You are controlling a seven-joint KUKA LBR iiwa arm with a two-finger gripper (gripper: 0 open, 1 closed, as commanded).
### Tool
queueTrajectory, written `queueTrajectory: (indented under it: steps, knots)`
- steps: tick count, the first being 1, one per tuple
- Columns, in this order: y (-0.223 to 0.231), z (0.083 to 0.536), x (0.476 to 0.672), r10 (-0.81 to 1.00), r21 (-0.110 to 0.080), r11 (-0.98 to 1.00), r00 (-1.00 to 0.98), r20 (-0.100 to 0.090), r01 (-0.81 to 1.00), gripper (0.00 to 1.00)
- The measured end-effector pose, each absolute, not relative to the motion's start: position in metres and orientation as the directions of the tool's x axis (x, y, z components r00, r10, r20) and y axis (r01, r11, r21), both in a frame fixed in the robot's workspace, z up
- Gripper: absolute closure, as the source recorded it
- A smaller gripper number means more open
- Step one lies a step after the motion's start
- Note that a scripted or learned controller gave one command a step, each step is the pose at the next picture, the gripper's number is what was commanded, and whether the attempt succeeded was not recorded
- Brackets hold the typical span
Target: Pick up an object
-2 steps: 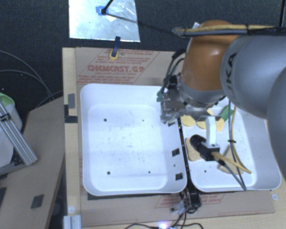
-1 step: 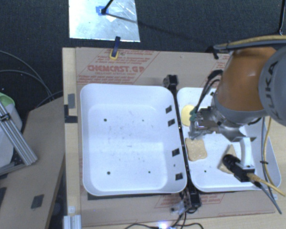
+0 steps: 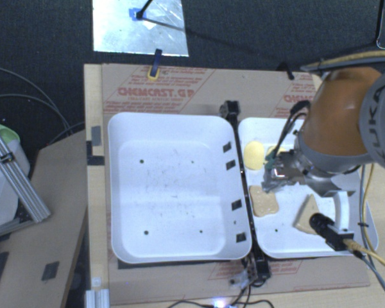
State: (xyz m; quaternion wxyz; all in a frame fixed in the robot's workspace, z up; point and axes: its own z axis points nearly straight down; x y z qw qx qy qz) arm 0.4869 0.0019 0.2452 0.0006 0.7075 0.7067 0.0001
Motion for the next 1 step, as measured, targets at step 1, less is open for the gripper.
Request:
queueTrajectory:
  steps: [1]
  knots:
    - [0.0523, 0.3004, 0.4876, 1.0, 0.007, 0.009, -0.009, 0.003, 1.0, 1.0]
